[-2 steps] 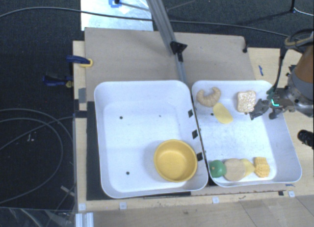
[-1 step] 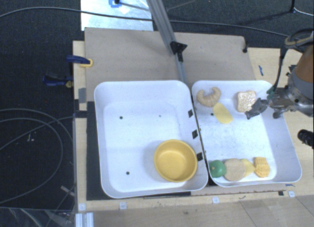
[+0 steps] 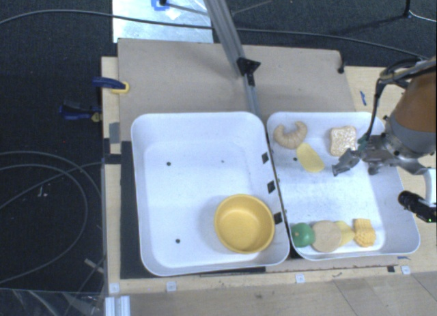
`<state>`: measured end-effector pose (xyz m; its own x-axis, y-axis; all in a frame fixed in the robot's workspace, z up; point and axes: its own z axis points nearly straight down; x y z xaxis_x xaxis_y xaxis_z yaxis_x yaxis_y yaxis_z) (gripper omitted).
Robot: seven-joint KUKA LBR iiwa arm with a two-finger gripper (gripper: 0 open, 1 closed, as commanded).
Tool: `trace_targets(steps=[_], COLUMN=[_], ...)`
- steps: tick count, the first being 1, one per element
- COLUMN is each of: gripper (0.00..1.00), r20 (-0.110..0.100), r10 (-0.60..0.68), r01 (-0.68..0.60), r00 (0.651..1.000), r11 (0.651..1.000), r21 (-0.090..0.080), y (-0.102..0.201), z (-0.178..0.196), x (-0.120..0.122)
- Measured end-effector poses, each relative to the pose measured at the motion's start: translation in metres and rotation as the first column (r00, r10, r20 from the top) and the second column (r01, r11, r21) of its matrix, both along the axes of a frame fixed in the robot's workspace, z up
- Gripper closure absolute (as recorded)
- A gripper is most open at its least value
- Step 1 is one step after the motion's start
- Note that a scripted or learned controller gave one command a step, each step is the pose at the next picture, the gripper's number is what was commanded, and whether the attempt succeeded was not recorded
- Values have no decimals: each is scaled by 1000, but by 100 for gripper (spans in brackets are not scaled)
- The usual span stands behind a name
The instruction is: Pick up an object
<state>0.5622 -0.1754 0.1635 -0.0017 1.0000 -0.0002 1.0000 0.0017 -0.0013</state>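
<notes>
Approach step judged in hand; nothing is held. The claw [image 3: 349, 160] is seen over the right bin [image 3: 392, 239], fingers apart, just below the toast slice [image 3: 342, 140] and right of the smooth yellow chip-shaped piece [image 3: 311, 158]. Next move judged: descent onto one piece. Toast: flat, porous, rigid-looking. The croissant [image 3: 291, 134] is curved and ridged.

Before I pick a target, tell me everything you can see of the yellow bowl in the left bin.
The yellow bowl is round, plain and matte, plastic by its look. It sits upright, mouth up, with nothing showing inside. It rests on the floor of the left bin, in the near right corner, its rim close to or touching the bin's right wall. No other thing touches it; the pincer is over the right bin.
</notes>
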Motion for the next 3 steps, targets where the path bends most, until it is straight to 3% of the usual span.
trace_targets(steps=[1, 2, 3], gripper=[0, 0, 100], r20=[-1, 2, 5], r10=[-1, -1, -2], r01=[1, 1, 2], r00=[1000, 1000, 1000], r11=[1000, 1000, 1000], r21=[0, 0, -1], y=[-5, -5, -5], z=[-61, -73, -62], x=[-4, -3, -2])
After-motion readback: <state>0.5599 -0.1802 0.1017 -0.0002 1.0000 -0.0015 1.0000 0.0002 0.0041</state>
